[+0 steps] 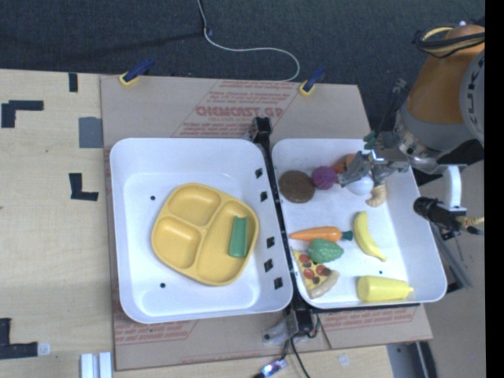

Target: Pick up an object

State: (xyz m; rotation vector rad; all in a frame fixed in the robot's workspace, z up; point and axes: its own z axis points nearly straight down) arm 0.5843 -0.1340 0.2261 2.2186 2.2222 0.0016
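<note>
Camera view: arm (449, 93) comes in from the right, orange band up top, wrist angled down over the far right part of the right bin (409, 235). Gripper (361, 172) sits low at the bin's upper area, just right of the purple piece (324, 177). Can't tell if it's spread or closed; the tips are a dark blur against the white floor. Nothing visibly between them, so no hold confirmed.

Right bin contents, all lying on the floor:
- brown disc (297, 186) near the divider, touching or just beside the purple piece
- small orange bit (347, 164) behind the gripper, partly hidden
- beige piece (377, 196) just below-right of the gripper
- carrot (316, 233) lying sideways mid-bin
- green veg (324, 250) right under the carrot, touching it
- banana (366, 235) right of the carrot, tilted
- pizza slice (314, 272) at the near left corner
- yellow block (383, 288) at the near right corner

Left bin (134, 211): yellow tray (185, 239) with compartments, slightly rotated. Green piece (239, 236) lies in its right compartment, lengthwise.

Both bins sit side by side on cardboard (228, 109), joined by a black clip strip (272, 211). White cable (236, 50) runs across the dark floor behind.
</note>
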